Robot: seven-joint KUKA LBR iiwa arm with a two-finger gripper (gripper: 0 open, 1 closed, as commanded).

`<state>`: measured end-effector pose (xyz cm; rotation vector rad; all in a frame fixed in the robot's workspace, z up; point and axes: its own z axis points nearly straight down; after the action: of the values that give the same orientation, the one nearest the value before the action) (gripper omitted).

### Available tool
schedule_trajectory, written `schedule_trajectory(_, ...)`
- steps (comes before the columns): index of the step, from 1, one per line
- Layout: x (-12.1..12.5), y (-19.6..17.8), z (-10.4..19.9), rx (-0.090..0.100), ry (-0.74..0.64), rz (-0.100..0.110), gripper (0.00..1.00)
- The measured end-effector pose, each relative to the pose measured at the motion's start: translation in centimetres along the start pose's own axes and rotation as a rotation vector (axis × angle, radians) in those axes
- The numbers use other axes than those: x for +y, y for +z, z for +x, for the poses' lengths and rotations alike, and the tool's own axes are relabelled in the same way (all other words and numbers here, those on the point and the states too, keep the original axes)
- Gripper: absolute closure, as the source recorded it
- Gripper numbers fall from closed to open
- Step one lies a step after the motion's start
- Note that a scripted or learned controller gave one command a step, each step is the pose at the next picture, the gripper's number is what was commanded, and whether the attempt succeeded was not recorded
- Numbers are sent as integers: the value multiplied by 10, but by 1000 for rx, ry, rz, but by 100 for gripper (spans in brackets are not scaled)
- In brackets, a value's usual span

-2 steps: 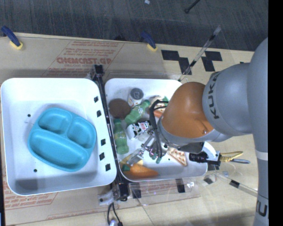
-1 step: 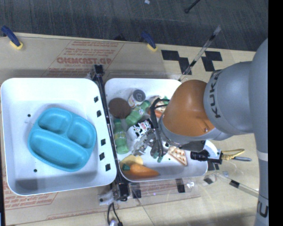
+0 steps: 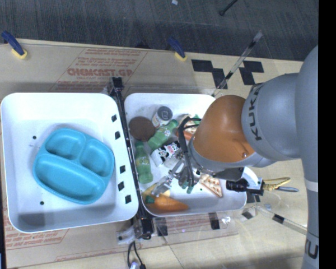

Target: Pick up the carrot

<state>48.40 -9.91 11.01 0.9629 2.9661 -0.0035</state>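
Metal-grey, the gripper [image 3: 182, 178] hangs low in the right bin [image 3: 235, 203] – whether it is open cannot be told. The carrot [image 3: 168, 204] lies just below-left of it, at the bin's lower edge, ungrasped. A short descent centred along its length is advised – clear of the bin wall.

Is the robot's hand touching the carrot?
Cannot tell. In the camera view the hand sits just above the carrot in the right bin, but clutter hides any gap or contact.

Carrot [image 3: 169, 204] in right bin [image 3: 157, 101]; tray [image 3: 73, 165] in left bin [image 3: 22, 105].
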Motion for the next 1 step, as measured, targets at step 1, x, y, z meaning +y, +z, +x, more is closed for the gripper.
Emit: schedule_trajectory(1, 1, -10, -1, -1, -12, 0, 100)
